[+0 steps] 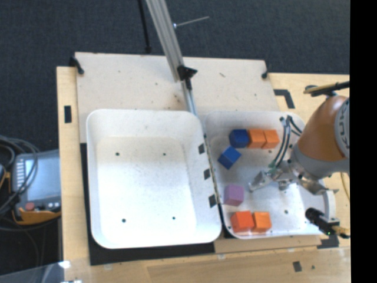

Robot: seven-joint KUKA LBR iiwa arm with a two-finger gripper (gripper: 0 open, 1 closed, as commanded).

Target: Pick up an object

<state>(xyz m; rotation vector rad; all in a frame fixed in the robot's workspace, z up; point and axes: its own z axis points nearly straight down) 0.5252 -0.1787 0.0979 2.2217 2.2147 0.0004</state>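
Note:
The right bin [277, 232] holds several blocks. A blue block [239, 137] sits at the back beside two orange blocks [263, 138]. Another blue block [229, 157] lies a little nearer. A purple block [234, 194] rests by the bin's left wall, and two orange blocks [250, 221] sit at the front. My gripper [258, 183] hangs over the middle of this bin, right of the purple block and apart from it. No block shows between its fingers.
The left bin [94, 158] is a wide white tray beside the right one. A metal pole [168, 37] slants up from between the bins at the back. Cables and a small box [32, 187] lie off the bench at far left.

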